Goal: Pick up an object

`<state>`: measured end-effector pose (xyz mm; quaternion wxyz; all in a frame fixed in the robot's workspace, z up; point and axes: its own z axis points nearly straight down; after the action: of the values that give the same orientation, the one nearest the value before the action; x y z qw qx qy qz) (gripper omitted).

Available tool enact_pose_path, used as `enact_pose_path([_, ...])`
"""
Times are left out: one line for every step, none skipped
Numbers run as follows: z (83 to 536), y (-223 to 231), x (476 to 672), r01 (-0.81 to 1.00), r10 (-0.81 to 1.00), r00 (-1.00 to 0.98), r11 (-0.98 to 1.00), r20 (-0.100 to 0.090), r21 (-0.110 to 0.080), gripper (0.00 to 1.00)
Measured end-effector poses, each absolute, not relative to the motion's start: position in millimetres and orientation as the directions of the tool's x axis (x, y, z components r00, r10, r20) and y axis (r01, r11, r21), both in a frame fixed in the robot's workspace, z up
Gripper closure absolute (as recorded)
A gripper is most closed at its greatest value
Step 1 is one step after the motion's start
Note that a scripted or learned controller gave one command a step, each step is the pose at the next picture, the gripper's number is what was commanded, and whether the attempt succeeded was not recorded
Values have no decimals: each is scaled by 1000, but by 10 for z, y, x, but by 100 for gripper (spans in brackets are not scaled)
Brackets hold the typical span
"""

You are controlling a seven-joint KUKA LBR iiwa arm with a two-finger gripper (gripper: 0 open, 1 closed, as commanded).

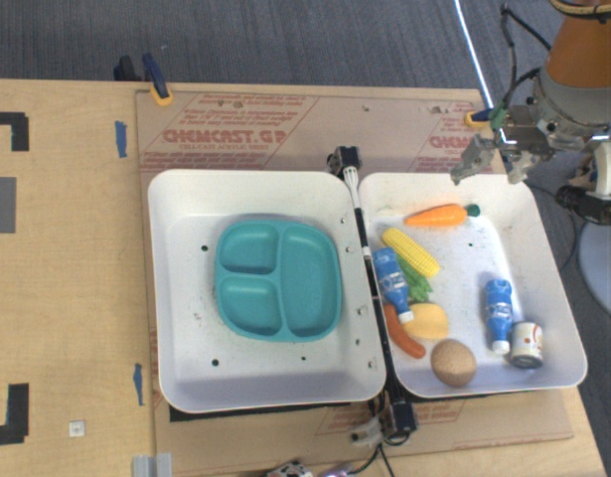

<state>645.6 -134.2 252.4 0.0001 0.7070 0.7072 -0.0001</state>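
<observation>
Carrot (436, 216) lay in the right bin (555, 296), on its side, just below and slightly left of the claw (492, 161), and was the nearest item to it. It looked like a plastic toy: judged light, stiff and smooth, so likely to slip or roll if pinched near the tapered tip. Best hold would be across the thick middle of the orange body, fingers square to its long axis, keeping off the green stem end.

Claw hung over the far rim of the right bin, above the table (67, 266), carrying nothing. Fingers appeared spread apart, though the view was small and partly cluttered by cables.

Further below the claw: corn cob (412, 251), two blue bottles (392, 284) (498, 312), a yellow lemon-like piece (429, 320), a brown potato-like ball (453, 362) and a small can (527, 345). These sat packed closer together, so harder to reach cleanly. Well to the claw's lower left, the other bin held a teal divided plate (279, 278).
</observation>
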Motion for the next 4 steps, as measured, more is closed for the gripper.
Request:
enact_pose_path([1248,-1034,5987,994,994,110,-110,0,-2,0])
enact_pose_path([841,-941,6629,977,977,214,-214,-1,-22,0])
enact_pose_path([852,-1421,6469,1000,1000,31,-31,-1,-2,0])
enact_pose_path([837,-1955,6621,989,989,-149,149,12,-25,0])
